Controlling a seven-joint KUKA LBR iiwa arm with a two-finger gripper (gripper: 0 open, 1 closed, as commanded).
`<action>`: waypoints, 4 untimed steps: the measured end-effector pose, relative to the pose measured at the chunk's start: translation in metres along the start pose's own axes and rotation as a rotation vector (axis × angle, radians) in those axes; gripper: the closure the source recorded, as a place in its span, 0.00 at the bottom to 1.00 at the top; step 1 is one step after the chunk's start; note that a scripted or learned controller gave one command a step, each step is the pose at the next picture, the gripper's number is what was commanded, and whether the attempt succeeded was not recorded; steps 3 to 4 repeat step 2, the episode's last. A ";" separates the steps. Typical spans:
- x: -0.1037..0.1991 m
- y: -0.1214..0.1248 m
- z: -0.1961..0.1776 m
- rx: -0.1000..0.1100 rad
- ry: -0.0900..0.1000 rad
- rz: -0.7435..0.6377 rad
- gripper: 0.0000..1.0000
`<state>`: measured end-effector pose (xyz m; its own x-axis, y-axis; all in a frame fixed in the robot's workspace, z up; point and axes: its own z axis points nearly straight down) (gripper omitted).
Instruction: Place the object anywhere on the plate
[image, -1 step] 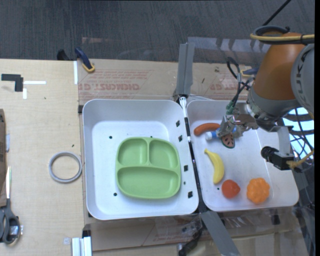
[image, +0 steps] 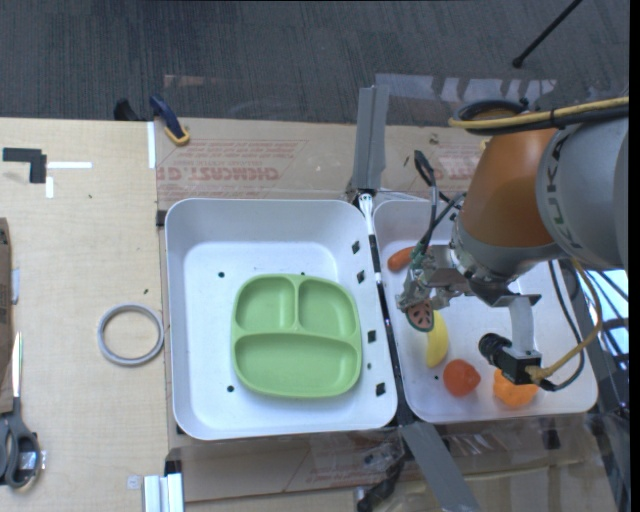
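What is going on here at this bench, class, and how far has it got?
A grey and orange robot arm reaches in over the right bin, its gripper low among toy foods. Right at its tip sits a watermelon slice, just above a yellow banana-like piece; whether it is gripped is unclear. A tomato, an orange piece and a small red-orange item lie nearby. The green divided plate in the left bin has nothing on it yet.
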<state>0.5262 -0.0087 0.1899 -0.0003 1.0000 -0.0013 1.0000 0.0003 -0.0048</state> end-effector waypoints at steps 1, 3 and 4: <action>0.067 -0.001 0.000 -0.001 0.000 0.000 1.00; 0.067 -0.001 -0.001 -0.002 0.000 0.001 0.00; 0.067 -0.001 -0.001 -0.002 0.000 0.001 0.00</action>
